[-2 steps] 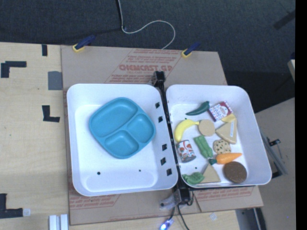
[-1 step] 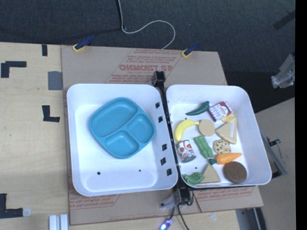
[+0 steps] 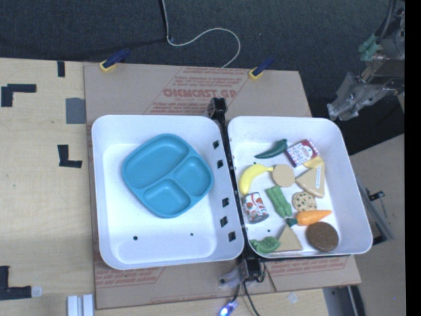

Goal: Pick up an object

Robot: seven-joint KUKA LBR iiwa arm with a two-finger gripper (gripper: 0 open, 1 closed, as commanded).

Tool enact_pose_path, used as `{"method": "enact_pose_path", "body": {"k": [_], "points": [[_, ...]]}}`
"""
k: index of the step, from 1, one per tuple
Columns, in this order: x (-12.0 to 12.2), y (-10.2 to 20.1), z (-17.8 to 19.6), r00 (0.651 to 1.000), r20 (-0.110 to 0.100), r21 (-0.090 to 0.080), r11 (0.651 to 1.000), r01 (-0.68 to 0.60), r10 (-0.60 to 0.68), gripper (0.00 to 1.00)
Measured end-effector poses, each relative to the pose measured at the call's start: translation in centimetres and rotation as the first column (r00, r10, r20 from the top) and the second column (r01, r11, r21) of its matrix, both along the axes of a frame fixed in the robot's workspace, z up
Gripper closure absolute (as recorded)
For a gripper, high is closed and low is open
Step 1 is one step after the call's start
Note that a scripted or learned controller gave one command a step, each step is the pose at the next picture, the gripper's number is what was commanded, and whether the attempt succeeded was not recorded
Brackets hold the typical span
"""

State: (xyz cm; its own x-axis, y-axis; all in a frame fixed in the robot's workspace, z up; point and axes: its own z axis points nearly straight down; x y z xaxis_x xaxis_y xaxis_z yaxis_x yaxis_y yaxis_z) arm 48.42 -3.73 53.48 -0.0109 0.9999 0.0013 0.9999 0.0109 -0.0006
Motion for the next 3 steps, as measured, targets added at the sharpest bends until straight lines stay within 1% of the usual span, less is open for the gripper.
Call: {"method": "enact_pose_path", "body": {"k": [1,2,3], "points": [[0.9,11.4,-0.1,1.000,-0.001,0.000,1.000,-0.004,0.004,1.00],[-0.1,15.1,0.0,1.000,-0.001,-0.001,1.000,0.006,-0.006,1.00],[-0.1,16.7,0.0,1.000,-0.001,-0.001,1.000,0.009,-0.009,1.00]]}}
